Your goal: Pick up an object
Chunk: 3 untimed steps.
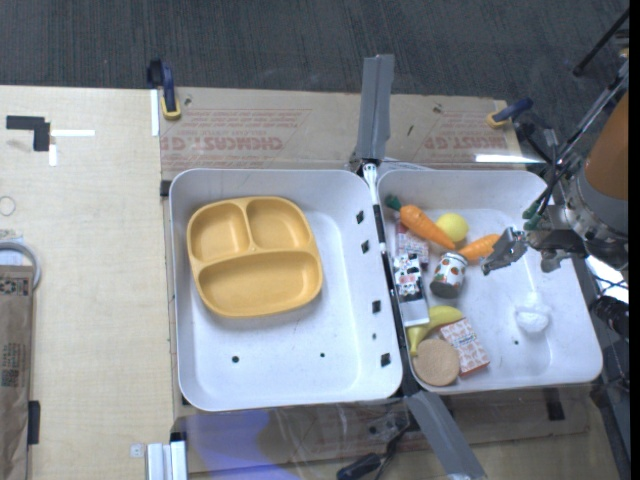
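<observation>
The right bin (pixel 560 368) holds several small items. A long orange carrot (pixel 424 225) lies beside a yellow lemon (pixel 453 227), with a smaller orange carrot (pixel 479 247) just right of them. Below sit a small jar (pixel 449 274), a cow-print carton (pixel 407 273), a yellow piece (pixel 443 317), a brown round cookie (pixel 436 362) and a red-and-white packet (pixel 465 348). A white lump (pixel 532 318) lies alone further right. My gripper (pixel 521 259) hovers over the bin's right half, open, its left finger (pixel 503 252) close to the small carrot's right end. Nothing sits between the fingers.
The left bin (pixel 200 368) holds a yellow divided plate (pixel 256 256). A grey divider bar (pixel 375 108) rises between the bins at the back. Clamps (pixel 165 93) and cardboard lie behind the bins, and dark cables run at the far right.
</observation>
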Motion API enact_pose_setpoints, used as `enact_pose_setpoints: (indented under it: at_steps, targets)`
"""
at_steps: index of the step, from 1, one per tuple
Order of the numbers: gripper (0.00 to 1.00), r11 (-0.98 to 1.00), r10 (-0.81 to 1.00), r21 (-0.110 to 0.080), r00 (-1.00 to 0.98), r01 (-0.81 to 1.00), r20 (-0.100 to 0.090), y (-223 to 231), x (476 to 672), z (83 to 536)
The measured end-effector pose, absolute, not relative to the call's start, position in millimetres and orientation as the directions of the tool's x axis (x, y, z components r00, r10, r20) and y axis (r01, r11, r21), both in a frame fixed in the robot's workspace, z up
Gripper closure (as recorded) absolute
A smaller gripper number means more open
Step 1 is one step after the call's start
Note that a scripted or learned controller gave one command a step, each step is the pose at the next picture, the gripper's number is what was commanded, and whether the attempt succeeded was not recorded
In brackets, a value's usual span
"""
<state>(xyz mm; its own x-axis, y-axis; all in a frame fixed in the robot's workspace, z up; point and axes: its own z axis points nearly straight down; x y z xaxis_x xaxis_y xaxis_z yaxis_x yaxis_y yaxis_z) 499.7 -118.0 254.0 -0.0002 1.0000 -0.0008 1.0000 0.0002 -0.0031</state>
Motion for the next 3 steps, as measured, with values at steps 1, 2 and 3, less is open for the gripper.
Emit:
enact_pose_setpoints:
  at_steps: [1, 2, 3]
  targets:
    - [0.00, 0.224, 0.974, 0.001, -0.224, 0.974, -0.002, -127.3, 479.2, 305.8]
    - [0.00, 0.449, 0.894, -0.004, -0.449, 0.894, 0.003, -119.3, 523.8, 179.9]
    - [0.00, 0.590, 0.807, 0.000, -0.590, 0.807, 0.000, -120.5, 582.0, 137.6]
